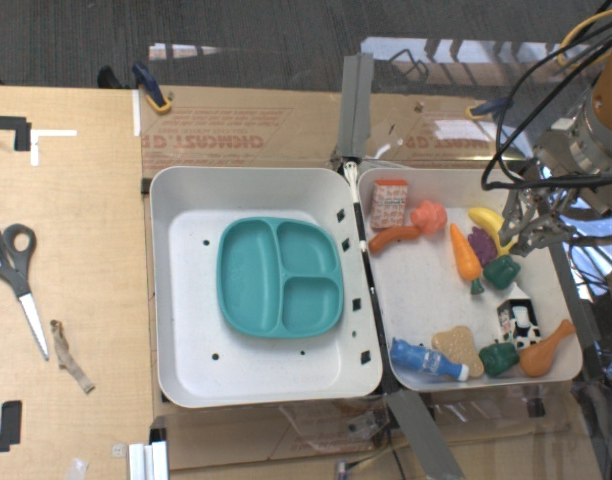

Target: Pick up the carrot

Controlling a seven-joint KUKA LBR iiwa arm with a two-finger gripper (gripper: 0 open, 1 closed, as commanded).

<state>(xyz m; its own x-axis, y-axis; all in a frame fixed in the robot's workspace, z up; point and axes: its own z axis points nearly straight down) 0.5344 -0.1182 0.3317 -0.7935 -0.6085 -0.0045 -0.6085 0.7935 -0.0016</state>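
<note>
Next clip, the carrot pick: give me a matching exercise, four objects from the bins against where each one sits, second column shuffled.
Things:
1. carrot
2. teal divided plate
3. blue bottle
4. small carton

Places:
A. lying at the near edge of the right bin, beside the slice of toast
B. centre of the left bin
C. far left corner of the right bin
D. right bin, between the hot dog and the purple grapes

Pairs: 1-D, 2-B, 3-A, 4-C
</note>
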